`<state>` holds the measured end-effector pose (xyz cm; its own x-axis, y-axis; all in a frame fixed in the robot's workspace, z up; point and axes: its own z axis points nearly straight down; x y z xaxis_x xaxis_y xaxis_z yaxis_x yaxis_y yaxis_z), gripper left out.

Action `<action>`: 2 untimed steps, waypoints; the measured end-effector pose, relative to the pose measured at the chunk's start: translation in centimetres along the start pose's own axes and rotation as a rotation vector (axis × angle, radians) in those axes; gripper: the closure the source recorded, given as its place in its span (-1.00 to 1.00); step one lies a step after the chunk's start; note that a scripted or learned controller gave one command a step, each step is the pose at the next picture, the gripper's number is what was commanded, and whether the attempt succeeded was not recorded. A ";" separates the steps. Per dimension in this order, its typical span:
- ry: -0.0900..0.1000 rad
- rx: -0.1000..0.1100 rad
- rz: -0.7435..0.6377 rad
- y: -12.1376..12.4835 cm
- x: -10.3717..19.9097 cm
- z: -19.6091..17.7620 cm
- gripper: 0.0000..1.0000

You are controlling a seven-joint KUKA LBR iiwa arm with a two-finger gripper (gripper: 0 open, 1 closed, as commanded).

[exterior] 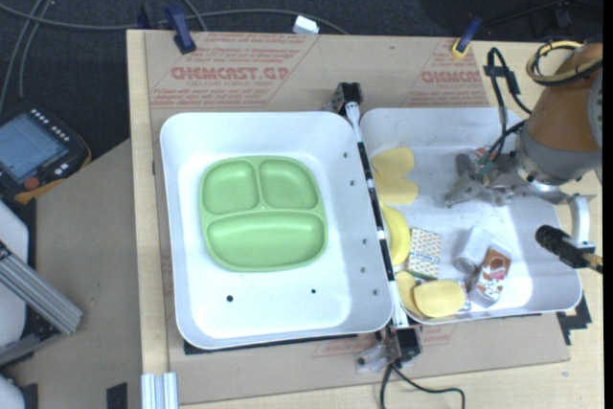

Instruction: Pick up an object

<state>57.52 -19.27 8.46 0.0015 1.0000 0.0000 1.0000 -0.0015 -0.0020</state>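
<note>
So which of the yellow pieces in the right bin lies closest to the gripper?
The pale yellow piece at the bin's upper left, level with the gripper. The other yellow ones sit lower, by the divider and at the bottom edge.

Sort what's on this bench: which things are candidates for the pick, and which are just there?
Part of the job:
- gripper, low in the right bin
- yellow pieces
- patterned packet
- small carton
- yellow round piece

Just there:
- green divided plate in the left bin
- blue clamps
- handheld pendant

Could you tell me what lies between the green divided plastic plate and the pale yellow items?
In the camera view, the bins' adjoining white rims separate green plate from yellow items.
</note>
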 end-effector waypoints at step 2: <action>0.015 0.042 0.003 8.3 1.1 0.5 -1.00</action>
<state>65.83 -18.22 7.93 0.0044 0.9999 0.0153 0.9990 -0.0037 -0.0443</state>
